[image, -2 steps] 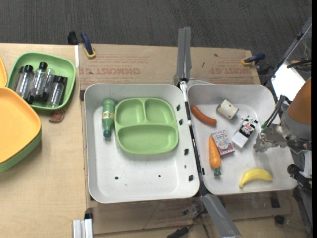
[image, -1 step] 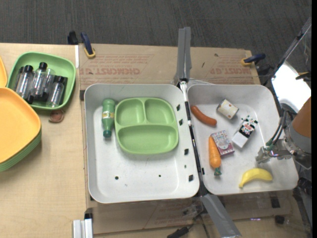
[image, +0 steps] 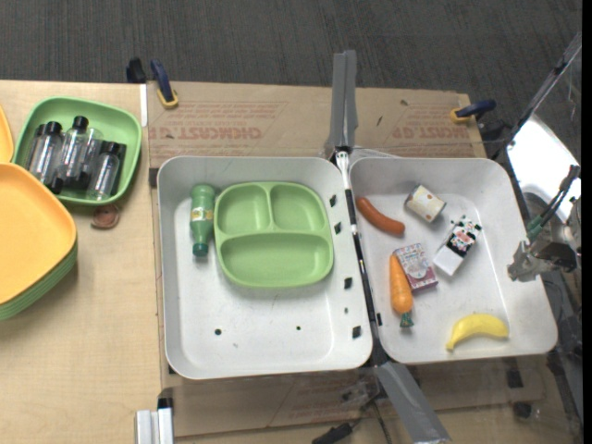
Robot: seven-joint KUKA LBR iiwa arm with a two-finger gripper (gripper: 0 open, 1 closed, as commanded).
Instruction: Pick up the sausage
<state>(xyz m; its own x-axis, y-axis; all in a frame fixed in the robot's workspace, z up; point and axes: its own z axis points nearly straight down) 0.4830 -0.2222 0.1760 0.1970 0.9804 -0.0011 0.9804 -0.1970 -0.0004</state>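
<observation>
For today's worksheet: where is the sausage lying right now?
The sausage lies in the right bin, upper left area near the divider, above the carrot.

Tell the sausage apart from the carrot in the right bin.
The sausage is plain reddish-orange and lies slanted near the bin's upper left; the carrot is brighter orange, has a green stem end, and lies nearly upright, lower down beside a pink carton. Both are elongated and lie in the right bin.
</observation>
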